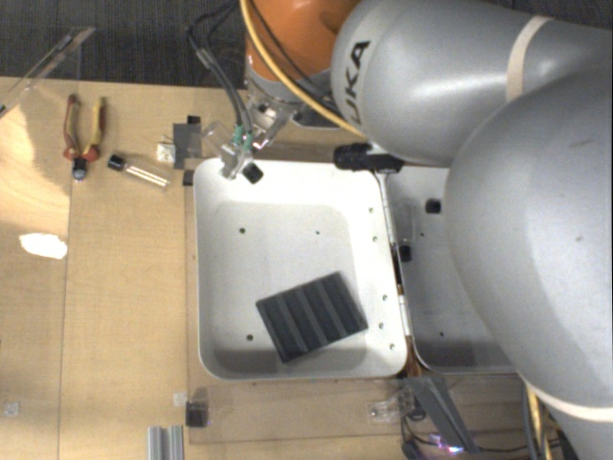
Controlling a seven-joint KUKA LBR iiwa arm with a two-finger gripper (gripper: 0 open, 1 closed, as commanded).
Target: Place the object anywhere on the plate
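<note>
Here end effector (240, 160) over bin's (213, 353) far-left corner; ridged dark object (311, 315), perhaps plate, inside.

Even overhead light — sharp view, glare patch on bench (34, 180)

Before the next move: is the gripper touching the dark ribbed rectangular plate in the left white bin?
Apart. The camera view shows the gripper at the bin's far-left corner, with bare white floor between it and the plate.
</note>
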